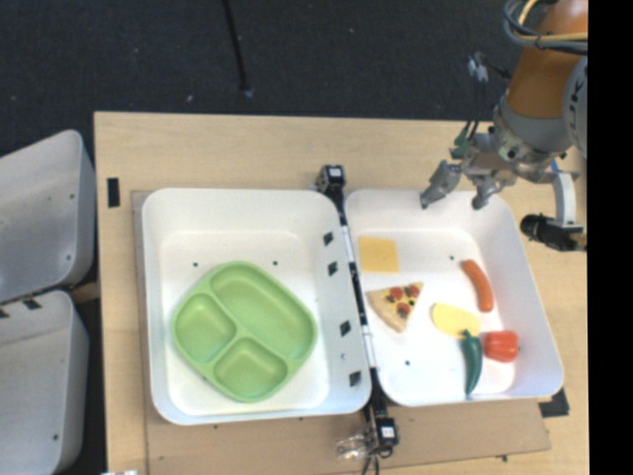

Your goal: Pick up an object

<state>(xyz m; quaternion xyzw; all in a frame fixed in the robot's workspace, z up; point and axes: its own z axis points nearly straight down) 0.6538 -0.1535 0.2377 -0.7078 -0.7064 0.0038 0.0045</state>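
My gripper (pixel 460 193) hangs over the far edge of the right bin (pixel 534 265), its two grey fingers spread open with nothing between them. Below it in that bin lie several toy foods: a yellow cheese square (pixel 379 254), a pizza slice (pixel 397 303), an orange-red sausage (pixel 478 283), a yellow piece (pixel 455 319), a red pepper (pixel 501 344) and a green chili (pixel 472 362). The cheese square is the nearest item, down and left of the fingers.
The left bin (pixel 158 265) holds a green divided plate (pixel 244 331). A black clip (pixel 330 178) sits at the far end of the divider between the bins. The wooden bench (pixel 247 151) surrounds both bins.
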